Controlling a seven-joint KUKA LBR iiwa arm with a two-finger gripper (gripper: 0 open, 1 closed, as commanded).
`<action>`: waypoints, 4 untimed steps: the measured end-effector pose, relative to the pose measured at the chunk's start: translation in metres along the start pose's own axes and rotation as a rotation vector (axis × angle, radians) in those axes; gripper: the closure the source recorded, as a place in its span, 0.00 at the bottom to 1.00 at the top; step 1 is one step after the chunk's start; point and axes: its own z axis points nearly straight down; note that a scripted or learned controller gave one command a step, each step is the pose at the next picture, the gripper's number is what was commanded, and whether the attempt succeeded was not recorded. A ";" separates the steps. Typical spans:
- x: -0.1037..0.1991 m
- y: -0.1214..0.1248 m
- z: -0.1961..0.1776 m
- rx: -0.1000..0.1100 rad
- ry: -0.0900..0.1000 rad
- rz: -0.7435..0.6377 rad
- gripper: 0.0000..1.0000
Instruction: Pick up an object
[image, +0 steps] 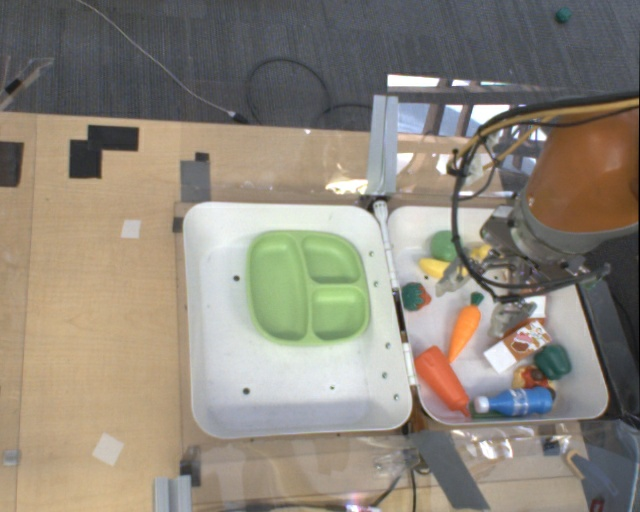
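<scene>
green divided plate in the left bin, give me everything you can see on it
The green divided plate is light green, matte, plastic-looking, with rounded corners and three compartments: one long one on its left, two smaller ones stacked on its right. No compartment holds anything. It lies flat, slightly rotated, about mid-floor of the left bin, nearer the far wall. Only the bin floor touches it. The arm and toys are over in the right bin.

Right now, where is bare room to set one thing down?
Left bin: bare floor all around the green tray, widest along the near wall. Right bin is crowded: carrot, bottle, arm overhead.
</scene>
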 end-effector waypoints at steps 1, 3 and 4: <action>0.050 0.000 0.058 -0.001 0.002 0.052 0.00; -0.013 -0.047 0.140 0.005 -0.004 0.133 0.00; 0.017 -0.027 0.139 0.008 -0.007 0.249 0.00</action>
